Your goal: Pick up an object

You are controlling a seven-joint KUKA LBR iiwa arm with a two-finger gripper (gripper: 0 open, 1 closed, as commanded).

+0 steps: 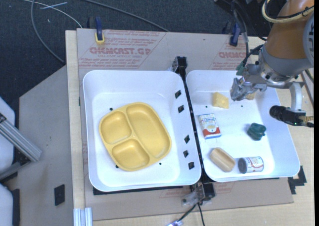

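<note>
Just left of jaws (241,93): yellow block (220,101), R bin.

I work in a robotics lab. My gripper (242,92) hangs over two white bins (94,120), which sit on a cardboard-topped bench (124,45) fixed with blue clamps (99,33) at the far edge. Loose cables (50,0) trail across dark carpet (149,0) beyond, to my gripper's left.

A board-topped bench (149,45) fills the frame's middle. Two white bins lie on it, touching: the left bin (94,135) mid-frame, the right bin (279,145) toward the right edge.
</note>
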